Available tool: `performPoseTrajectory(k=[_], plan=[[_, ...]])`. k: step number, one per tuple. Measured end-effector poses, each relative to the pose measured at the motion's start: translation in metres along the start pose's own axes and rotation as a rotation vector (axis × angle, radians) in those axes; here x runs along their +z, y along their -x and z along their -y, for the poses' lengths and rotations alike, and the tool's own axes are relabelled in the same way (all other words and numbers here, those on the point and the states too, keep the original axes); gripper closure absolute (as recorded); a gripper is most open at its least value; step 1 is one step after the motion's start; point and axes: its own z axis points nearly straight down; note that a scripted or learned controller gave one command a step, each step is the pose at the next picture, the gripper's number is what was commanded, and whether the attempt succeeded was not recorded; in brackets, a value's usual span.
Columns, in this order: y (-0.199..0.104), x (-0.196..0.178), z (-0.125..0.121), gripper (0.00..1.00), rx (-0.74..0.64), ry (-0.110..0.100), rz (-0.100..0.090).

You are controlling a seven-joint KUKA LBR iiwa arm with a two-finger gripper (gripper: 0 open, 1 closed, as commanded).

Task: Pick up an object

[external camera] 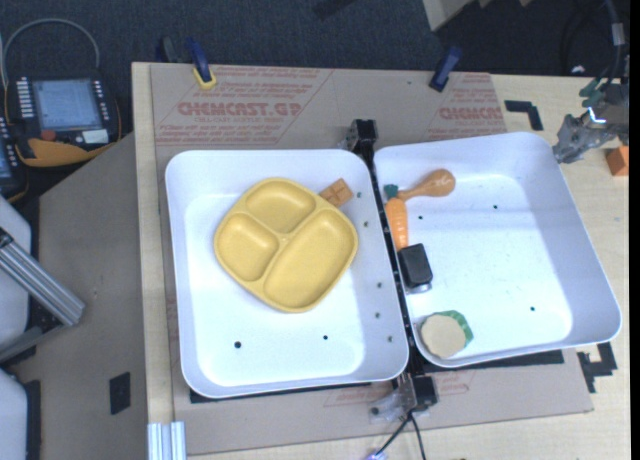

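Observation:
In the right bin (520,248), several small objects lie along the left wall. An orange carrot (397,221) lies beside a tan wooden piece with a round head (432,185). Below them sit a black block (415,266) and a round beige disc with a green rim (444,335). In the left bin (200,328), a yellow divided plate (287,244) takes up the middle, and a small brown block (336,192) touches its upper right rim. My gripper (575,138) hangs at the far right, just outside the right bin's upper right corner, apart from every object.
The bins rest on a cardboard sheet (300,98) clamped at the back by blue clips (203,63). A pendant with a screen (62,108) lies off the bench at the left. The right half of the right bin's floor is bare.

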Motion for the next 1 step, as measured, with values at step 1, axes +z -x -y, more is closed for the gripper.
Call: performPoseTrajectory(k=[1], plan=[[-0.0581, 0.0145, 0.0019, 1.00, -0.005, -0.010, -0.006]])
